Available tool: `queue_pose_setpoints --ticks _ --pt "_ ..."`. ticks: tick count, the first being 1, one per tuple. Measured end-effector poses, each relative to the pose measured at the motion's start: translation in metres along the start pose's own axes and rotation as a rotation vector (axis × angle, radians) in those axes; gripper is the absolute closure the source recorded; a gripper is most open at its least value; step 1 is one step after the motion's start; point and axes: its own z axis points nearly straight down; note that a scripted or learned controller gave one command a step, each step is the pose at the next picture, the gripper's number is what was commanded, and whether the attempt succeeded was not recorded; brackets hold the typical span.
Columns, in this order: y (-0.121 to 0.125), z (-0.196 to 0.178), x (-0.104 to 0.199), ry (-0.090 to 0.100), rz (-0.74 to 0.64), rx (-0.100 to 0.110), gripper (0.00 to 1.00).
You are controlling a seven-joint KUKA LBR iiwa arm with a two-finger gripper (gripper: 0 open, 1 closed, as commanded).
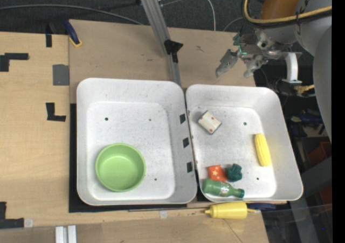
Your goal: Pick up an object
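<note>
My gripper (237, 65) hangs above the bench just behind the right bin's far rim, its two fingers spread apart with nothing between them. In the right bin (280, 107) lie a small white block (209, 122) near the middle left, a yellow corn cob (262, 149) at the right, and an orange piece (216, 172), a dark green piece (234, 171) and a green bottle (222, 188) along the near edge. The left bin (86, 96) holds a green bowl (121, 167) in its near left corner.
A yellow bottle (228, 210) lies on the bench just outside the right bin's near rim. A slanted grey metal post (156, 15) rises behind the bins, near the divide. Cables run across the dark area at the back.
</note>
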Motion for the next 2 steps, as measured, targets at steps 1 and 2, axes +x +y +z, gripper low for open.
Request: queue_pose_setpoints --ticks 1,2 --pt "0.0 0.0 0.0 -0.001 0.0 0.0 0.0" --pt "-0.002 0.044 -0.001 -0.001 0.001 0.004 0.0"
